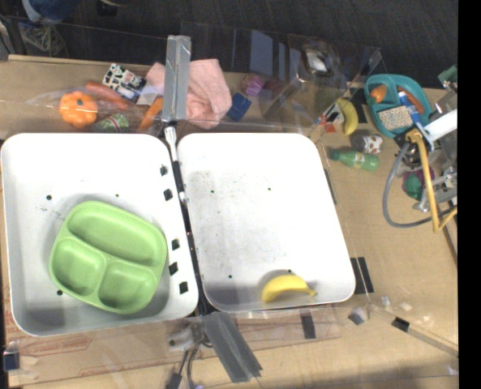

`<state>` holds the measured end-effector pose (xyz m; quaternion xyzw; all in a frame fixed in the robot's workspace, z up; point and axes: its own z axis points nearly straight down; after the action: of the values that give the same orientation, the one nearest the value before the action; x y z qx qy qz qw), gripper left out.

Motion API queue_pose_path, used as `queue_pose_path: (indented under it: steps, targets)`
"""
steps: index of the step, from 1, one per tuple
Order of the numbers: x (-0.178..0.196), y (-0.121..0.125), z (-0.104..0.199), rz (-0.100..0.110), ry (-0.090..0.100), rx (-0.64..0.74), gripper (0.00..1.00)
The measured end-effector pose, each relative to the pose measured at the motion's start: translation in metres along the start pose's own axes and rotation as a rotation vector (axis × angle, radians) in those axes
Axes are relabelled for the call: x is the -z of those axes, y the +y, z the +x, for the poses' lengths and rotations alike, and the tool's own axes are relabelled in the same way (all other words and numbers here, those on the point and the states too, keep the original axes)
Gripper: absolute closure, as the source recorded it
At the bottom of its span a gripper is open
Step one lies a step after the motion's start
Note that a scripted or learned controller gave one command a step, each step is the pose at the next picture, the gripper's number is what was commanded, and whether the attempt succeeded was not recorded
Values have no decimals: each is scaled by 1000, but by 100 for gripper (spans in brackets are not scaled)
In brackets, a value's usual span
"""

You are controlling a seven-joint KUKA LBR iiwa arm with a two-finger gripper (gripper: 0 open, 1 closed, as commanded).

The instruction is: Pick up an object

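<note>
I count two white bins on the bench (402, 241), side by side. The left bin (29, 177) holds one thing: a green divided plate (109, 256) with three compartments, lying flat toward the near side. The right bin (256, 209) also holds one thing, a single yellow banana (287, 288), lying against the near wall toward the right corner, well apart from the plate.

At the right edge I see part of the rig's hardware (435, 156) with a grey cable loop and a yellow piece, sitting outside the bins over the bench. I can't make out the end effector there, so I cannot tell its state.

Behind the bins there is a row of loose clutter on the bench. I count one orange pumpkin-shaped toy (77, 109), one pink cloth (199, 87), one black-and-white patterned block (123, 78), one small blue block (239, 105) and one grey upright post (176, 79) standing where the two bins meet. Farther right I see a second banana (350, 117), one green bottle (355, 160) lying on its side, and a teal holder (394, 104) with small items in it
</note>
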<state>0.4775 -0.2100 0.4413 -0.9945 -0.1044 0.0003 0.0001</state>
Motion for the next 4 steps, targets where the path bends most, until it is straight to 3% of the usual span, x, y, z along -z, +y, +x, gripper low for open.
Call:
queue_pose_path:
  steps: [2, 3, 4]
  targets:
    - [17, -3, 4, 1, -4, 24, 100]
    - [18, -3, 4, 1, -5, 23, 0]
    - [-78, -60, 12, 3, -5, 124, 0]
